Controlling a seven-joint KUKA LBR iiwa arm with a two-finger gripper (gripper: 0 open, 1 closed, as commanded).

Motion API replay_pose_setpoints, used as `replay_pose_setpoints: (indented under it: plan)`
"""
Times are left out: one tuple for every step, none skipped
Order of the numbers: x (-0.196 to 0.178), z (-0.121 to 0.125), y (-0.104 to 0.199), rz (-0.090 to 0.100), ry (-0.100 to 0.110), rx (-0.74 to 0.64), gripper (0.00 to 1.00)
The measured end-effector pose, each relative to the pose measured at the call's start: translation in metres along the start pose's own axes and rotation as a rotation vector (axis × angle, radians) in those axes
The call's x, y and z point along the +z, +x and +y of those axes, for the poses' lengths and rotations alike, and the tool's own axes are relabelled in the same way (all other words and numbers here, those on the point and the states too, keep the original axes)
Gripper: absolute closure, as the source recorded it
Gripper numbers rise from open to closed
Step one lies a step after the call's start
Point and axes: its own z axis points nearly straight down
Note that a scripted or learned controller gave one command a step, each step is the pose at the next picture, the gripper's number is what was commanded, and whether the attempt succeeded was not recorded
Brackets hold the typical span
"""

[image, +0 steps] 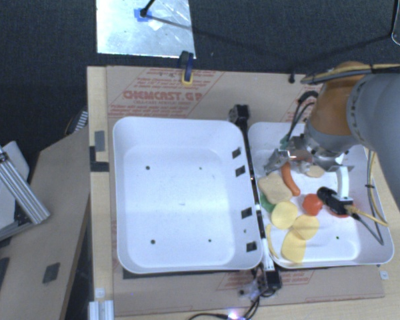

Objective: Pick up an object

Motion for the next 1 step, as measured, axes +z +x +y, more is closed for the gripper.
replay_pose_setpoints:
  plan:
    - [-0.0114, 0.0027, -0.0002, -0.001, -0.005, -0.002, 1.0]
